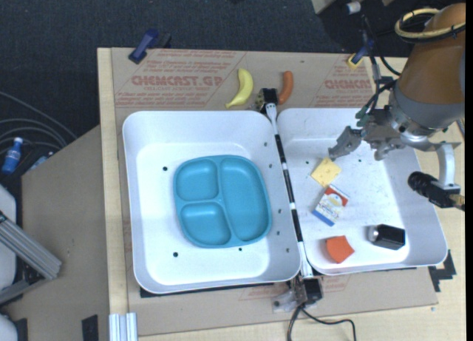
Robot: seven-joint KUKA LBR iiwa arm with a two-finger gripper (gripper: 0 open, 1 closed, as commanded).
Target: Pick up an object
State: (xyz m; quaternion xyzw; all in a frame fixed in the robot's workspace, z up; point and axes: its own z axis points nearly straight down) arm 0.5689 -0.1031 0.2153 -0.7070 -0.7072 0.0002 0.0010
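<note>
In the right bin [425,251], nearest the camera, an orange block [338,248] lies at about seven o'clock of that bin's floor, with a black object [387,237] just to its three o'clock side, near the front rim. Further in, a small blue, white and red box [330,206] rests close to the bin's middle, and just beyond it, at its twelve o'clock, sits a yellow wedge [325,172], apart from the box by a thin strip of white floor. In the left bin [144,206], a blue divided tray [221,200] lies flat in the centre, its three compartments facing up. Above the right bin's far half hangs the gripper [363,142], at about one o'clock from the yellow wedge; its two fingers are spread apart with nothing between them, one fingertip [341,145] close to the wedge but not touching it. The grey and orange arm [434,73] rises behind it at three o'clock. On the bench [185,80] beyond the bins, a banana [242,88] and an orange carrot-like piece [285,86] lie side by side.
</note>
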